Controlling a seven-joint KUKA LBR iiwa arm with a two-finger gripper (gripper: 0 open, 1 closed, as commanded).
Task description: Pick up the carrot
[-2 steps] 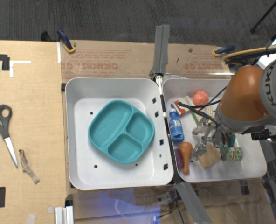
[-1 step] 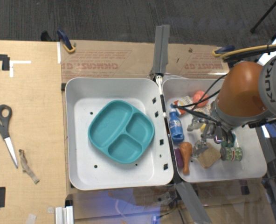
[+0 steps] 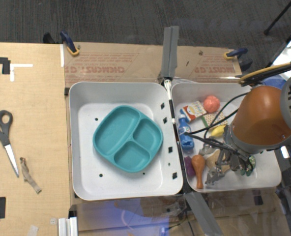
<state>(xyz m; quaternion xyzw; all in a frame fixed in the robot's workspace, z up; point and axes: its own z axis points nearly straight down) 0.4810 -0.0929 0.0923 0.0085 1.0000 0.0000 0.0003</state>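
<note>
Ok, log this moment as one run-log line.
task: pick up carrot | gripper: over right white bin | orange tapered carrot: lying in bin, beside gripper, not held | teal divided plate: left bin

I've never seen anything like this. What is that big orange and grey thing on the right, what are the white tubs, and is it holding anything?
You are looking down at a slant from a camera fixed above a workbench. The orange and grey shape is a robot arm reaching in from the right. At its tip is a gripper, a two-fingered metal hand.

The two white tubs are shallow bins. The left bin holds a teal divided plate. The right bin holds toy food and small items: a carrot, which the arm is meant to pick up, a pink ball, a small carton and a blue bottle.

The gripper hangs just right of the carrot. I see nothing between its fingers. Scissors lie on the cardboard at left.
</note>
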